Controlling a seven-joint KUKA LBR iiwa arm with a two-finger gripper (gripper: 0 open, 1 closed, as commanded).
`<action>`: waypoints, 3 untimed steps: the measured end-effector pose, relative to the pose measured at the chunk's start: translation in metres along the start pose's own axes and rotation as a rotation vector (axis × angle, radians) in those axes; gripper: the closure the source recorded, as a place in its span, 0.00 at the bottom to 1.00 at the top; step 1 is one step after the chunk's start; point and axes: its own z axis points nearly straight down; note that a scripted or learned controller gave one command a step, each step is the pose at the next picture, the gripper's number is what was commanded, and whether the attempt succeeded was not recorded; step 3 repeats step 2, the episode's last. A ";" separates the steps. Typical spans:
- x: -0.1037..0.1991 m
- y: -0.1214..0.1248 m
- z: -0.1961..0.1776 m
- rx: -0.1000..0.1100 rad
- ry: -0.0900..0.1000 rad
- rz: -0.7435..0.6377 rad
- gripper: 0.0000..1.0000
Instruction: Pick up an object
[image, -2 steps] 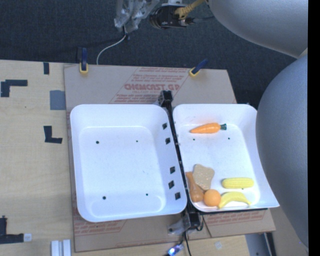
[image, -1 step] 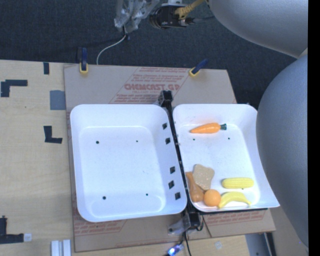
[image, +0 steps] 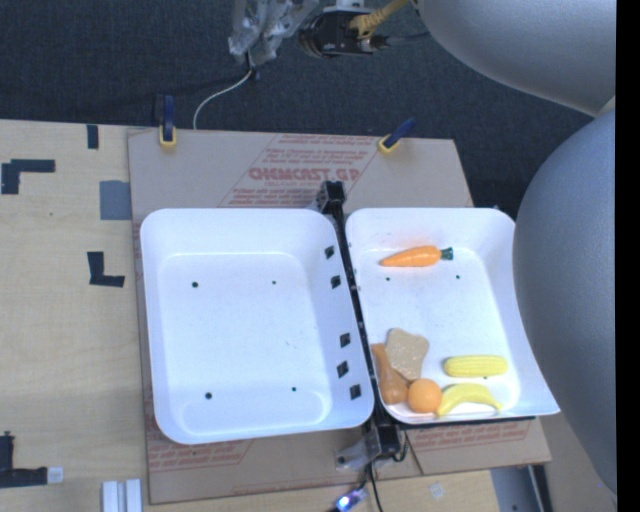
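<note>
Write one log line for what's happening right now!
gripper: above bins, far edge | right bin: carrot, bread, corn, banana, orange | nothing picked up yet

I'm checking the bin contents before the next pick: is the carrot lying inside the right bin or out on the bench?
Inside. The carrot lies flat on the right bin's floor near its far wall, apart from the other items.

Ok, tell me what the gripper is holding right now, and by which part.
Nothing visibly held. The gripper hangs above the bench, beyond the bins; the orange toy carrot lies in the right white bin.
</note>
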 end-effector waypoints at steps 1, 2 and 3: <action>0.000 0.000 0.000 0.000 0.000 0.000 1.00; 0.000 0.000 0.000 0.000 0.000 0.000 1.00; 0.000 0.000 0.000 0.000 0.000 0.000 1.00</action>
